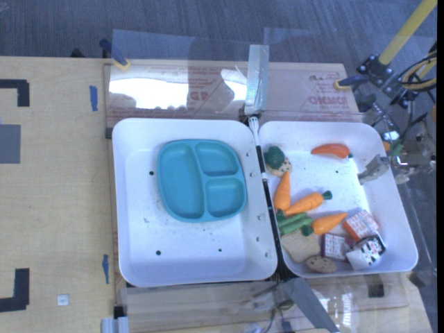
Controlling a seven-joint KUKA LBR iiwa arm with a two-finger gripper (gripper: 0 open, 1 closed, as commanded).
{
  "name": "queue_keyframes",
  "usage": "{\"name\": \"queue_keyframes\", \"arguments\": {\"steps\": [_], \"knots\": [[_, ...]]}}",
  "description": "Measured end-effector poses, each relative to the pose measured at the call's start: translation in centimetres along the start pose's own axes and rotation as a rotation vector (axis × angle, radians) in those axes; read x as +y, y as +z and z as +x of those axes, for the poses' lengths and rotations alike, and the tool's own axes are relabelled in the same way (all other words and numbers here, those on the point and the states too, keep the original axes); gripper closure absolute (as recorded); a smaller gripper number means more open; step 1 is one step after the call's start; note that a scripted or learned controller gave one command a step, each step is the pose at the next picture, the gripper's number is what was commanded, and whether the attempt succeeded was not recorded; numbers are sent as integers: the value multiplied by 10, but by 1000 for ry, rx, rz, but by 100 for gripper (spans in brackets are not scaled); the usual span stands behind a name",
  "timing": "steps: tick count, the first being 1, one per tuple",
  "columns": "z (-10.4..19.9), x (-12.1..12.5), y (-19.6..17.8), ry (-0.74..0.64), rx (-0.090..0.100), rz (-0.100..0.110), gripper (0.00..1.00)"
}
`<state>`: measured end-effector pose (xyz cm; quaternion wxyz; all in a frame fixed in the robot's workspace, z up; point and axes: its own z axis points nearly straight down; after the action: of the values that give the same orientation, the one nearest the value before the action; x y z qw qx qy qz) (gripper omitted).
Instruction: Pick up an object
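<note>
The right bin [402, 220] holds several toy foods. A red-orange pepper [330, 150] lies near its back wall, and a dark green round piece [275, 157] sits at the back left. Three carrots [305, 203] lie across the middle beside a green pod [295, 222]. Small printed boxes [361, 224] and a white black-spotted piece [365, 253] crowd the front right corner. A cookie [320, 263] rests at the front edge. My gripper [377, 167] hangs over the bin's right rim, apart from all the food, with the pepper to its left.
The left bin [132, 241] carries a teal divided plate [201, 179]. A clear plastic sheet [180, 82] stands behind the bins. Cables and a yellow pole [413, 23] crowd the upper right. A metal post [257, 75] rises behind the seam between the bins.
</note>
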<state>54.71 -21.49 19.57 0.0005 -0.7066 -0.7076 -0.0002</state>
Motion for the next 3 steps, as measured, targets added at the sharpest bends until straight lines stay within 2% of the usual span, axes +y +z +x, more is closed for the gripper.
{"name": "queue_keyframes", "arguments": {"steps": [1, 2, 3], "knots": [[-2, 11, 67, 3, 2, -7, 0], [78, 101, 108, -64, -1, -6, 0], [116, 26, 108, -54, 0, -4, 0]]}}
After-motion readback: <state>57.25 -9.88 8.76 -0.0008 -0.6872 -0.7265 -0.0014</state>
